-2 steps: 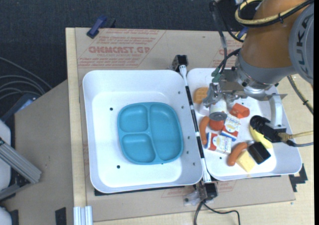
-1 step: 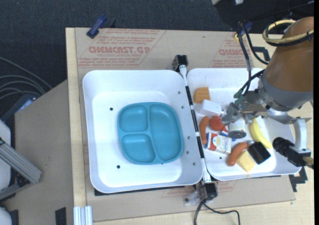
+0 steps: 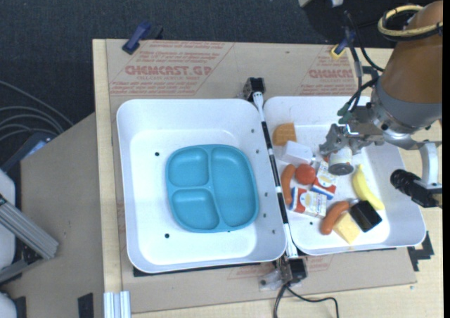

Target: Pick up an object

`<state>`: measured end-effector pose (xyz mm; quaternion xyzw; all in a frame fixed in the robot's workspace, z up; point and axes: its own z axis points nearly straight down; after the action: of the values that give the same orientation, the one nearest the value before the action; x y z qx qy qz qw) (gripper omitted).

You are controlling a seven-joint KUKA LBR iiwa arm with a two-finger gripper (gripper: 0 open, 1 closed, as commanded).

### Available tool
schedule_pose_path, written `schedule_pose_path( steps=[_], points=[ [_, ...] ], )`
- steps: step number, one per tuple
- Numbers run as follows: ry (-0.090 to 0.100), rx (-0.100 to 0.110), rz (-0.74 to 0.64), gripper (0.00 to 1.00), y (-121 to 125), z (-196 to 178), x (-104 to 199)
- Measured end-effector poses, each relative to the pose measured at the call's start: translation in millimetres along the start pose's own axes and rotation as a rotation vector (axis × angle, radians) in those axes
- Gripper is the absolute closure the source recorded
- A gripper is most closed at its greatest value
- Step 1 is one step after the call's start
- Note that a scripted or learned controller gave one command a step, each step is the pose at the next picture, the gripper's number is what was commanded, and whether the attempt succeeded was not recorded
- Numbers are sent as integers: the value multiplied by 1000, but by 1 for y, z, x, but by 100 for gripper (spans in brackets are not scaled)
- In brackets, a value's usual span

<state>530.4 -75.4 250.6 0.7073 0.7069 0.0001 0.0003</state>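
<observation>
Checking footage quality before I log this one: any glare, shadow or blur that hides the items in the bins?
Camera view: even, soft lighting; the blue tray is sharp, with faint shadow under it. The white bins are bright but not blown out. The small items beside the gripper look slightly soft; the banana is readable.

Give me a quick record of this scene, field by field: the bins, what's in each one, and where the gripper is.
left bin: holds a blue divided plate
right bin: holds a pile of toy food
items seen: banana, sausage, yellow block, black block, tan piece
gripper: above the right bin, over the pile
held object: none visible
</observation>
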Motion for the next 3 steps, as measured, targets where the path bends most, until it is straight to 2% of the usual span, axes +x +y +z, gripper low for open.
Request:
schedule_pose_path(
  steps=[1, 2, 3],
  points=[
    [1, 1, -1, 100, -14, -14, 14],
    [-1, -1, 0, 100, 15, -3, -2],
    [1, 4, 0, 100, -38, -21, -8]
  ],
)
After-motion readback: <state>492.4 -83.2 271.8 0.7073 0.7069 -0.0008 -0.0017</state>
